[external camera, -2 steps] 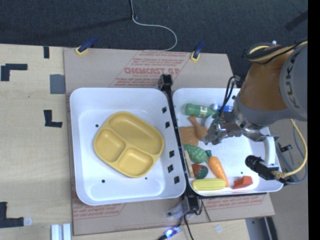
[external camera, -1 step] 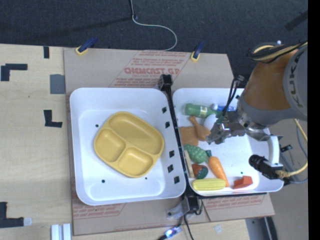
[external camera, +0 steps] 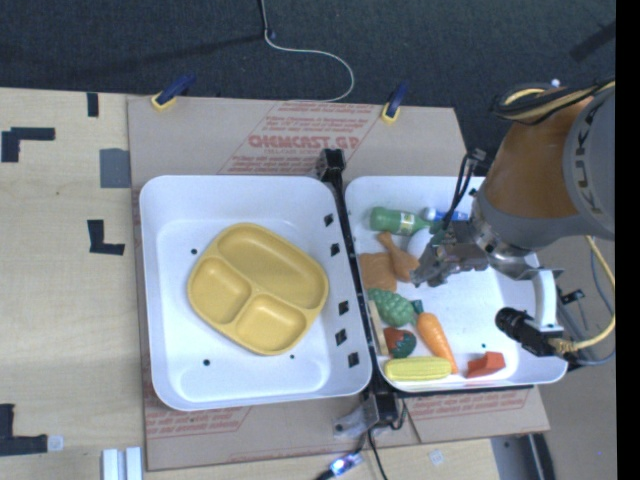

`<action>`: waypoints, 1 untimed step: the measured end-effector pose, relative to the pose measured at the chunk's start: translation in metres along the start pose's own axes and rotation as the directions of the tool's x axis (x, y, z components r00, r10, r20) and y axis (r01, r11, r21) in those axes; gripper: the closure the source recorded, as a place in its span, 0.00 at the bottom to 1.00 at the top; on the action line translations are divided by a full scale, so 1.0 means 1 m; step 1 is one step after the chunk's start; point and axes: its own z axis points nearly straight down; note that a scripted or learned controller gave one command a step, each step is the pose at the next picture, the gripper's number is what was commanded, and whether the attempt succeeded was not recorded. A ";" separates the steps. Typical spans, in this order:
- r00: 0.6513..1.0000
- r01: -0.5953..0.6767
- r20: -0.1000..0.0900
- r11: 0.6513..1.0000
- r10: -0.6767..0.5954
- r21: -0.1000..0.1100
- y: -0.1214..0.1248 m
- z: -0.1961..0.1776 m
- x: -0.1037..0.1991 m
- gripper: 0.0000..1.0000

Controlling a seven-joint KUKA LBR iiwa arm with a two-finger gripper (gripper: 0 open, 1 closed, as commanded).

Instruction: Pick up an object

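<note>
In the right half of the frame I had the arm (external camera: 545,173) reaching in over the right bin (external camera: 470,373), with the gripper (external camera: 436,265) low above the bin's upper middle. From my seat I could not tell how the jaws stood; the wrist hid them, and I saw nothing caught in the gripper. The candidates for the pick all lay in that bin: a green bottle (external camera: 394,220) near its upper left, just up and left of the gripper, a tan piece (external camera: 386,266) just left of the gripper, a dark green bumpy vegetable (external camera: 394,307) below that, a carrot (external camera: 434,335) to the lower right of it, a strawberry (external camera: 400,343) beside the carrot, a corn cob (external camera: 418,370) along the lower edge and a small red piece (external camera: 485,364) to the right of the corn. The left bin (external camera: 160,268) held a yellow divided plate (external camera: 258,286) in the centre-left of the frame. I judged this to be the approach step, with no lift begun. The next move, as I read it, called for settling on one toy, likely the tan piece or the bottle nearest the tool, centring over it clear of its neighbours, then descending and closing.
</note>
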 end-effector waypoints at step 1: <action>1.000 0.001 0.000 1.000 -0.001 0.000 0.003 -0.005 0.012 1.00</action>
